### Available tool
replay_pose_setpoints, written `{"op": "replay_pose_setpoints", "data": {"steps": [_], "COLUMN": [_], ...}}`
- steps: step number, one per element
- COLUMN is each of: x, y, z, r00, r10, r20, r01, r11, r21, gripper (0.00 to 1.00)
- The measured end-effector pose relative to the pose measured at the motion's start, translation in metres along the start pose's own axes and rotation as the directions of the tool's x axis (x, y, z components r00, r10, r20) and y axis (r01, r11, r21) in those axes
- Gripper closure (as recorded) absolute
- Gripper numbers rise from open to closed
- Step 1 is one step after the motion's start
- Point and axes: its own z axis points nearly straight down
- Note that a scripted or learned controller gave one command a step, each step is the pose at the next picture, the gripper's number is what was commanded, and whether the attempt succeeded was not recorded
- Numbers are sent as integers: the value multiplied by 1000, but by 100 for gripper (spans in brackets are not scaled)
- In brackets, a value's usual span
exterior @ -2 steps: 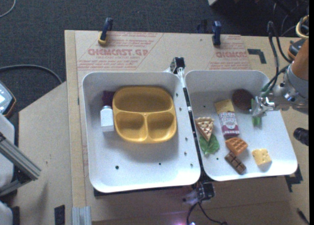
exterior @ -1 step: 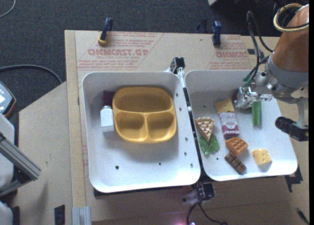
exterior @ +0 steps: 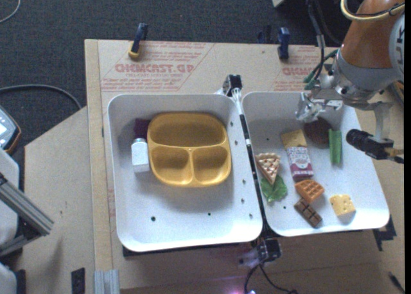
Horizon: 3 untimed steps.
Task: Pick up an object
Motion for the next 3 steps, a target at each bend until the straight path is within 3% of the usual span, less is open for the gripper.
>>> {"op": "replay_pose_setpoints", "data": {"steps": [3], "x": [-9], "y": [-5], "z": [3], "r00": [1000], "r10": [6], "r20": [-1], "r01": [-6], "r11": [1000], "r21": [9], "gripper": [100]}}
